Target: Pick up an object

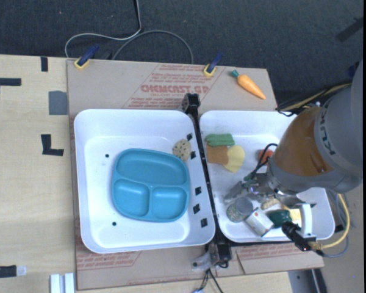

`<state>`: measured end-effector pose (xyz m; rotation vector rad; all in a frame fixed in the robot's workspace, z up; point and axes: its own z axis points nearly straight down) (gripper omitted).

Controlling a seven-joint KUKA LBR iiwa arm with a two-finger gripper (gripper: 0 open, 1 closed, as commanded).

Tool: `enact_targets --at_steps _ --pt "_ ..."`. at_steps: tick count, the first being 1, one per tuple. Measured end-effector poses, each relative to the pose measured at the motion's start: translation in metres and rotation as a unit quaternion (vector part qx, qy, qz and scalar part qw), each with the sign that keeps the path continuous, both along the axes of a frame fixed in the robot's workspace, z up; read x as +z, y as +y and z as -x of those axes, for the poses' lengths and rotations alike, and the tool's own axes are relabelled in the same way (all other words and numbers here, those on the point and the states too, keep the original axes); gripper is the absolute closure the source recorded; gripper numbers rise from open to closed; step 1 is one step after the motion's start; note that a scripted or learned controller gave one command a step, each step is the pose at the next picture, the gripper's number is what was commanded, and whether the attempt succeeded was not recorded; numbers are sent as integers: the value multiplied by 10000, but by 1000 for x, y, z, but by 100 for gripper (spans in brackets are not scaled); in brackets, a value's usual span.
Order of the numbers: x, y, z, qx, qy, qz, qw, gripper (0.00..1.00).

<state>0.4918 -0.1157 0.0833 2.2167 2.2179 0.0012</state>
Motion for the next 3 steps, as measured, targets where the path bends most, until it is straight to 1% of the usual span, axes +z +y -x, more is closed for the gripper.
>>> enact_targets --at_steps 1,2,3 --pt "57 -10 -51 9 -8 -7 10000 0" --pt "0 -74 -6 -18 20 -17 10000 0" --pt "4 -62 -76 11 -3 1 10000 0"
